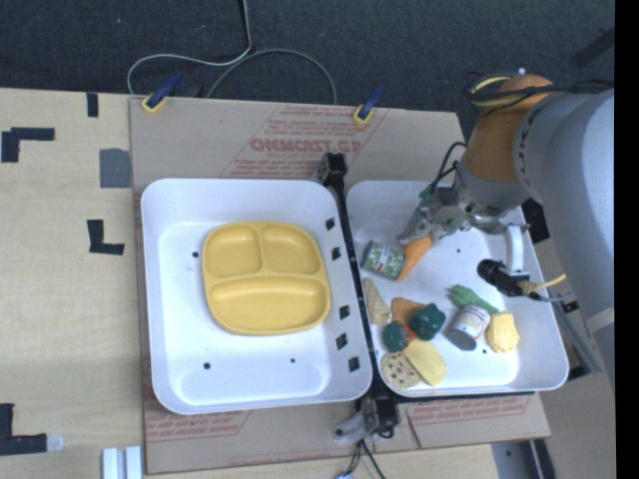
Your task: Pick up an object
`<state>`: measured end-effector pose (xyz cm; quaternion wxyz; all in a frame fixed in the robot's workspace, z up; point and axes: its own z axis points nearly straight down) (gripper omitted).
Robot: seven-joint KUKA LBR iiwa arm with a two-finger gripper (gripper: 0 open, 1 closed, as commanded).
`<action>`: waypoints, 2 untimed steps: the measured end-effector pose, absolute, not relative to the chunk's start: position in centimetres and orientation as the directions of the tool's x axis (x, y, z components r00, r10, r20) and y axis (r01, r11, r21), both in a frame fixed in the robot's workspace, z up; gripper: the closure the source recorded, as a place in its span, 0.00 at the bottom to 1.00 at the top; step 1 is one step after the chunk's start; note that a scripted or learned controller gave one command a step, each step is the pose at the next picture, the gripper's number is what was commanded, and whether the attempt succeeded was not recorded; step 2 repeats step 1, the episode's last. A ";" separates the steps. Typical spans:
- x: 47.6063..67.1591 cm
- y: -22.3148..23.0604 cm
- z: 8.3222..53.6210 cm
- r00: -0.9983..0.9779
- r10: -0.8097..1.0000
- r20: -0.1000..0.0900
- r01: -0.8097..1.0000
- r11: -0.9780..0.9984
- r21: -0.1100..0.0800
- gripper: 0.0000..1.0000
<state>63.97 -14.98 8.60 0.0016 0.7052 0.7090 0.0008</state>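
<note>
Camera view, cardboard-topped bench (290,143), dark carpet behind, tool (431,223) grip unclear.

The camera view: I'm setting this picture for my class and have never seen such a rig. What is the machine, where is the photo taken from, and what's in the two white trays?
A fixed camera looks down at a slant on a bench. The grey arm with an orange band is a robot reaching in from the right. Its gripper is over the right bin, close to an orange carrot-like toy. Whether it holds anything cannot be told. That bin also holds a green can and other small toy foods. The left bin holds a yellow divided plate.
</note>
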 end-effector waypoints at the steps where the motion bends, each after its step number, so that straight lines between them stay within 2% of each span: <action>1: 59.9 -6.6 19.1 -0.009 1.000 0.004 1.000 0.009 0.007 1.00; 2: 59.9 -6.6 19.1 -0.009 1.000 0.004 1.000 0.009 0.007 1.00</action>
